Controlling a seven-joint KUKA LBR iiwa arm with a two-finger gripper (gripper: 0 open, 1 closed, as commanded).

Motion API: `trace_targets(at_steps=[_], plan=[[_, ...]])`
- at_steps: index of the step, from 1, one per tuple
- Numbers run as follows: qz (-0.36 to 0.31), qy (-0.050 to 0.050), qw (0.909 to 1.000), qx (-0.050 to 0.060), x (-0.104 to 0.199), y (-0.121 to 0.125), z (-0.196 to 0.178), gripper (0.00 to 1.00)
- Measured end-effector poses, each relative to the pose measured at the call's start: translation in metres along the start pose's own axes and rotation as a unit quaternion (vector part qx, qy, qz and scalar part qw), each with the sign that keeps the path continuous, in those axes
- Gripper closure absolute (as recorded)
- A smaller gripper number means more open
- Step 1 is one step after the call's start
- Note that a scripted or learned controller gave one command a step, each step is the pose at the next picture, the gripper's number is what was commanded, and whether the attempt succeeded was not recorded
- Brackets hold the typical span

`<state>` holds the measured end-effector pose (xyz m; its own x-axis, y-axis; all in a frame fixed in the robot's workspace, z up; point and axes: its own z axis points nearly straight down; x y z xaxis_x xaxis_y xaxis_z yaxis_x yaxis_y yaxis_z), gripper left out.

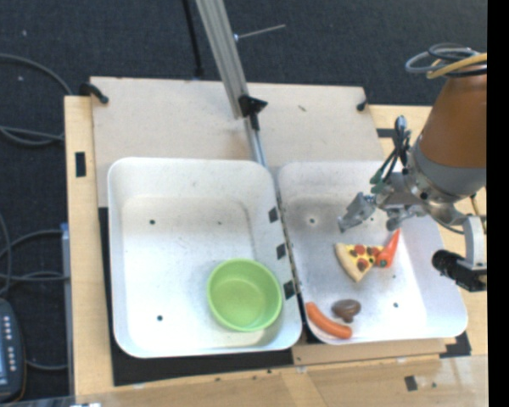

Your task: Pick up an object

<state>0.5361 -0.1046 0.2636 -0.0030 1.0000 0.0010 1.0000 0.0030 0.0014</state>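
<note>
No readable text, labels, brands, numbers or signs on anything in view

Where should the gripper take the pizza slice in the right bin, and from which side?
Probably across the pizza slice mid-body, from straight above, fingers closing on its two long straight edges. It lies flat and wedge-shaped, narrowing toward the lower right, so mid-body gives parallel-ish flats. The carrot sits against its right side, so that finger has little room. The gripper hangs just above the slice.

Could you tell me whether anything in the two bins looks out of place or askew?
Nothing stands out. The green bowl sits upright in the left bin; the pizza slice, sausage and brown piece lie in the right bin.
</note>
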Motion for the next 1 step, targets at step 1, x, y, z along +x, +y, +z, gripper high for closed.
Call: trace_targets(at_steps=[1], plan=[[0.001,0.000,1.0000,0.000,-0.0002,0.0001,0.0000,0.00]])
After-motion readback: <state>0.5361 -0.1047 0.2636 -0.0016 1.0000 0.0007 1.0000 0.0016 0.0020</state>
